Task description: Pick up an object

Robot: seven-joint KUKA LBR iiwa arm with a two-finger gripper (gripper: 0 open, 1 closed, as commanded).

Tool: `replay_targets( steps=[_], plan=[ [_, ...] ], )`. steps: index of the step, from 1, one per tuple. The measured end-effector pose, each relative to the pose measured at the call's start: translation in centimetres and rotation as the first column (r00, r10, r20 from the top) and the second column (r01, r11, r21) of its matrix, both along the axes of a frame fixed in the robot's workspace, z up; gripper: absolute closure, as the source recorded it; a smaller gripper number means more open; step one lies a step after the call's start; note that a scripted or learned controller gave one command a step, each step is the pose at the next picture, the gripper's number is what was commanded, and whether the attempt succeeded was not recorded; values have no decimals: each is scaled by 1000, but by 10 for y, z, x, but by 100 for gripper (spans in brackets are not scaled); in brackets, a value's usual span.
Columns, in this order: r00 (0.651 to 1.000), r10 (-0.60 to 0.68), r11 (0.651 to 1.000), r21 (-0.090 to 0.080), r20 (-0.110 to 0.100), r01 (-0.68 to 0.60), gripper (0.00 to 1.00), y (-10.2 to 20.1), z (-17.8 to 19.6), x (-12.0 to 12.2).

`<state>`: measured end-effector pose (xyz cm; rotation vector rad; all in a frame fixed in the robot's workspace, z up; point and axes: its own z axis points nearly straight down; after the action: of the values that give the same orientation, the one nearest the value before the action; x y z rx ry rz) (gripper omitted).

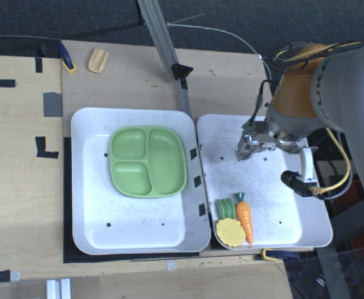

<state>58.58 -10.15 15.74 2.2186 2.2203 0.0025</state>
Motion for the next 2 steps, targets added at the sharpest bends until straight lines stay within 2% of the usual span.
replay_targets(
  steps=[2],
  plan=[
    [1000, 0, 1000, -1, 2, 0, 100, -9, 97, 11]
  ],
)
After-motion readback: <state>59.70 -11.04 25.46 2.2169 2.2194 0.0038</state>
